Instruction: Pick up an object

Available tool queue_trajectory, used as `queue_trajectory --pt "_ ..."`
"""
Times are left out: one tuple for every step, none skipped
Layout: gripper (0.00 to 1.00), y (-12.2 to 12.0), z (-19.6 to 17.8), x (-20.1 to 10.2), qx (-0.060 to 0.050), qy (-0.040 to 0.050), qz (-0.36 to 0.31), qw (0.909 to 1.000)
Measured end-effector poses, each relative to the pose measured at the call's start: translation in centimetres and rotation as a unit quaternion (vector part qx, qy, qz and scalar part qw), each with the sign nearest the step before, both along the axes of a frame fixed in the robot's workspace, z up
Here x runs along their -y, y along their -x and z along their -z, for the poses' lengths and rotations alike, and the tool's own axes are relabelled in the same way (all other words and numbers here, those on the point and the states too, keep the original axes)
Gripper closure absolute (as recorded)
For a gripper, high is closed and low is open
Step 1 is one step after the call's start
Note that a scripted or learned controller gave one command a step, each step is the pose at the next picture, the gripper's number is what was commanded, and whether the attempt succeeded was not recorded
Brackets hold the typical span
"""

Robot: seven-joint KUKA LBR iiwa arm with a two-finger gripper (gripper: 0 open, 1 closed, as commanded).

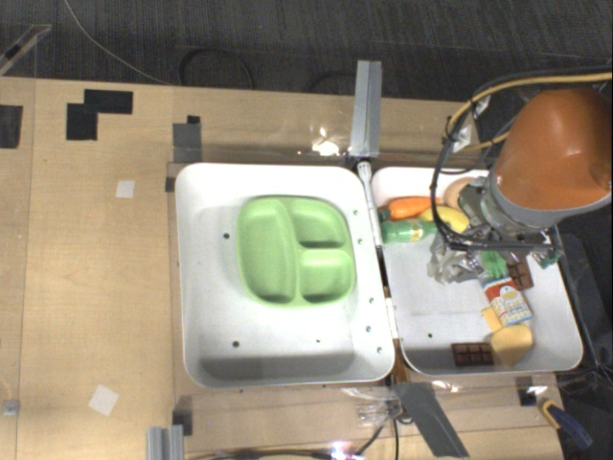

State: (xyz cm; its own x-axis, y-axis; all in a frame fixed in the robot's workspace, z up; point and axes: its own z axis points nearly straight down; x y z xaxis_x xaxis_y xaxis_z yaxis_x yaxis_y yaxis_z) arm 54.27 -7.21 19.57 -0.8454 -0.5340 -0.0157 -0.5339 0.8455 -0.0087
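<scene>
A: How should the claw [458, 262] take something from the right bin [565, 353]?

B: Come straight down on one item and avoid the crowded far end. I cannot tell how the claw is set.

A: Which item is nearest?

B: The banana [452, 220], just beyond it, beside the carrot [410, 205]. The packet [508, 305] lies to its right, nearer us.
</scene>
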Motion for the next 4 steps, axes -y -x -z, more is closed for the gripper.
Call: queue_trajectory --pt "1.0 -2.0 0.9 0.5 -0.004 0.0015 -0.119 0.9929" --pt "1.0 -0.2 5.6 4.4 -0.006 0.003 -0.271 0.9627" --pt "1.0 0.1 4.0 11.3 -0.005 0.0055 -0.431 0.9023" --pt "1.0 1.6 -3.9 3.6 -0.001 0.007 -0.402 0.9154"
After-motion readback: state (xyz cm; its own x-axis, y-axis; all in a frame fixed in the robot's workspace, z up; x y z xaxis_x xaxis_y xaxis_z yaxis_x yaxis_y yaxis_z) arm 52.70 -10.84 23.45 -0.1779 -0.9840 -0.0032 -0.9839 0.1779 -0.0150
